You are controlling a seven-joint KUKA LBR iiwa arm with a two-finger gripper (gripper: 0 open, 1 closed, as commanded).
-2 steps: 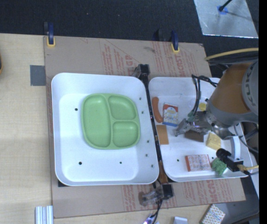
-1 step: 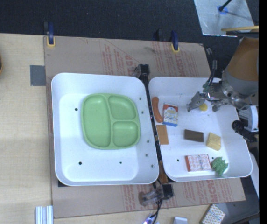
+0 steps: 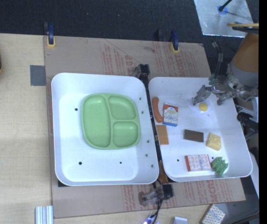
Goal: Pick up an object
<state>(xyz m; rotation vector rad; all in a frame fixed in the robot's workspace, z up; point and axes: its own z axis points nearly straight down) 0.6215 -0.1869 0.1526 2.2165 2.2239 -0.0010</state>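
Observation:
The right bin (image 3: 227, 120) holds several small items. There is an orange sausage (image 3: 156, 109), a small red, white and blue carton (image 3: 170, 114), a tan cracker (image 3: 162, 134), a dark brown bar (image 3: 193, 135), a yellow cheese block (image 3: 213, 141), a red and white packet (image 3: 198, 162), a green broccoli piece (image 3: 220, 165) and a small yellow piece (image 3: 203, 107). My gripper (image 3: 212, 98) hangs over the bin's far right part, just above and right of the yellow piece. Its fingers are spread open, with nothing between them.
The left bin (image 3: 68, 162) holds a green divided plate (image 3: 110, 121). Black clips (image 3: 143, 70) sit where the two bins meet. The grey arm with its orange band (image 3: 246, 55) comes in from the right, over the right bin's far corner.

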